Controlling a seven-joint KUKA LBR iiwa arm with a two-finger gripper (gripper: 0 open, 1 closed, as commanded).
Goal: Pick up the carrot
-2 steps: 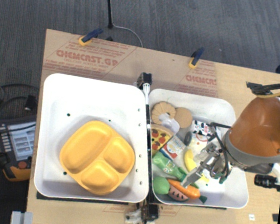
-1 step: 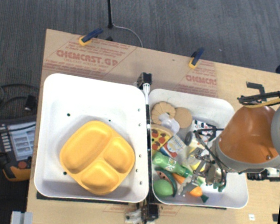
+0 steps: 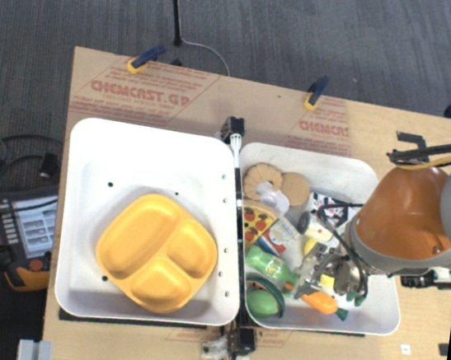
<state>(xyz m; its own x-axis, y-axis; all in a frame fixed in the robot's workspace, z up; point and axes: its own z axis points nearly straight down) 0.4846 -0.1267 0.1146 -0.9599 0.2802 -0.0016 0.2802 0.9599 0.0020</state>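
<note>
Overhead, one wooden bench (image 3: 138,88) carries two shallow white bins side by side. One grey arm (image 3: 407,221) with its orange band reaches in from the right over the right bin (image 3: 352,169). The left bin (image 3: 97,149) holds a single yellow plate (image 3: 157,250) with three compartments, lying slightly toward the near side.

The right bin is crowded with small play-food pieces: two round tan biscuit-like discs (image 3: 279,183) at the far side, one pizza slice (image 3: 255,221) near the dividing wall, one green bottle-like piece (image 3: 268,264) and one green bowl-shaped piece (image 3: 264,299) at the near left corner.

One gripper (image 3: 329,283) hangs low in the near part of the right bin, just above the clutter; whether it is open or closed cannot be told.

One carrot (image 3: 319,300) lies in the near part of the right bin, just below the gripper. It is small, bright orange and tapered, lying roughly flat, with a dark green tip at its right end.
</note>
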